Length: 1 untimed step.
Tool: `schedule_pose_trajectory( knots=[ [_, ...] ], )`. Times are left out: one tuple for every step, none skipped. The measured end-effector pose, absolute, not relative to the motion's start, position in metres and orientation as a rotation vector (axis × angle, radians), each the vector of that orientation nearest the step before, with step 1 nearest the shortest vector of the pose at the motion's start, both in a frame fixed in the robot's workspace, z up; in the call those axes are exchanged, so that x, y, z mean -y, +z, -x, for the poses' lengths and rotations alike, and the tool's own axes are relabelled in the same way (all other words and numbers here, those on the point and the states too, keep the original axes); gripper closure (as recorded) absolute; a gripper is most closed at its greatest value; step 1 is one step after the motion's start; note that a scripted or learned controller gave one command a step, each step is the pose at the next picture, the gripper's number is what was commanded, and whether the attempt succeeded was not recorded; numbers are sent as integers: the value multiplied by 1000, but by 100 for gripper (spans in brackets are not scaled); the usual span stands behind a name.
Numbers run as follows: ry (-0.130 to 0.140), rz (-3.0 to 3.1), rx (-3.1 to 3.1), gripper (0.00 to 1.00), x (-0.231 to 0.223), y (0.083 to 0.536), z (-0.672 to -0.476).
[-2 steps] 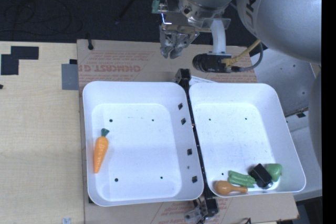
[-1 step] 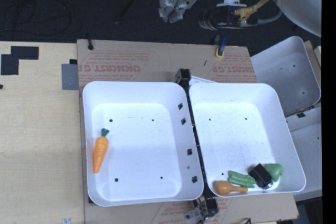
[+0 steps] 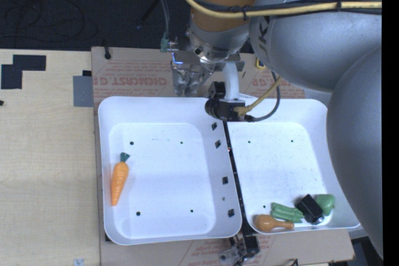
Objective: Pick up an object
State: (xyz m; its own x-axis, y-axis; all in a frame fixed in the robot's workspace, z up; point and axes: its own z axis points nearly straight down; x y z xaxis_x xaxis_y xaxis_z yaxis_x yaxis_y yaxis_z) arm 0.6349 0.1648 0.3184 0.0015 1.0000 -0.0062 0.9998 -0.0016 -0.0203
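Pale wooden bench (image 3: 43, 152) carries two bins. We see a toy carrot (image 3: 119, 179) in the left bin (image 3: 162, 230), untouched; our end effector (image 3: 187, 81) hangs above the bins' far edge, grip state unclear; toy vegetables (image 3: 293, 215) crowd the right bin's (image 3: 280, 115) corner. Nothing seems picked yet.

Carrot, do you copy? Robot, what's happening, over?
Gripper up behind the bins, grip unclear. Carrot lying alone in left bin, untouched. Nothing near it; other toys piled in right bin corner.
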Motion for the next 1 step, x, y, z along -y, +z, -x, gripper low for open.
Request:
schedule_pose_trajectory(
  knots=[
    [6, 2222, 2218, 0, -165, 329, -637]
  ],
)
